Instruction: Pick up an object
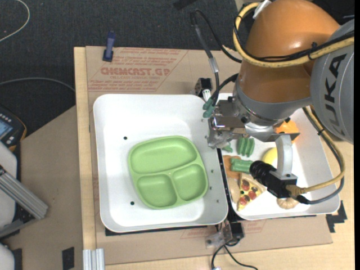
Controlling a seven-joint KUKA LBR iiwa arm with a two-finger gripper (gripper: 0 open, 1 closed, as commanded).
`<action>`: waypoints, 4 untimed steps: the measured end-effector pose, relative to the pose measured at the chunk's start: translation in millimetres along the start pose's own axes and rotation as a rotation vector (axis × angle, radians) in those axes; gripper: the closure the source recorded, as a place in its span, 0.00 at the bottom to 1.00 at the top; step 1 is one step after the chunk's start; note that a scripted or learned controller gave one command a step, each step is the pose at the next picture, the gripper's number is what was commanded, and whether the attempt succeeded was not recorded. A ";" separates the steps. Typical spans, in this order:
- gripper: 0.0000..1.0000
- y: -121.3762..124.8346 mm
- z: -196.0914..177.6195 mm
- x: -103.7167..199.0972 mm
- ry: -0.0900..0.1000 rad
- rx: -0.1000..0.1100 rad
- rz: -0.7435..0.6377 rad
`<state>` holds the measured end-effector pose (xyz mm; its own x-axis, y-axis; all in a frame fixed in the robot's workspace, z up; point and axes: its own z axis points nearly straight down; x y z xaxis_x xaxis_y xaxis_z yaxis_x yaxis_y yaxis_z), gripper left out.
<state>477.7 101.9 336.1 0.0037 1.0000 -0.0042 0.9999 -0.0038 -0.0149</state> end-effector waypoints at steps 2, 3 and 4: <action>1.00 2.3 156.2 -99.0 0.002 -0.005 0.003; 1.00 3.8 37.6 -45.5 0.008 -0.028 -0.011; 1.00 1.5 -36.8 22.4 0.008 -0.024 -0.012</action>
